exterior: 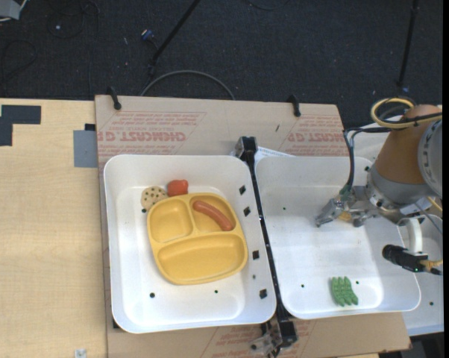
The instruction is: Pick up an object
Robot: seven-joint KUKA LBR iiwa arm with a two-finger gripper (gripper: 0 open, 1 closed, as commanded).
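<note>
Dark floor crossed by cables is lying beyond a light wooden bench (pixel 38 222), on which a sheet of printed cardboard (pixel 209 125) is carrying two shallow white bins set side by side. Left bin (pixel 127 289): a yellow compartment tray (pixel 198 263) is sitting tilted near the centre, with a toy sausage (pixel 214 214) lying in its upper right compartment. Just beyond the tray's upper left corner a cookie (pixel 153 195) and a small red piece (pixel 177 187) are resting on the bin floor — the two just beside each other. Right bin (pixel 299 289): a green ridged toy (pixel 344 291) is lying near the front wall, apart from everything else. Farther back, the gripper (pixel 333 213) is hanging low over the bin floor, its fingers spread and gripping nothing — well apart from the green toy. Behind it, the grey arm (pixel 407 174) with its orange band is reaching in from the right.
</note>
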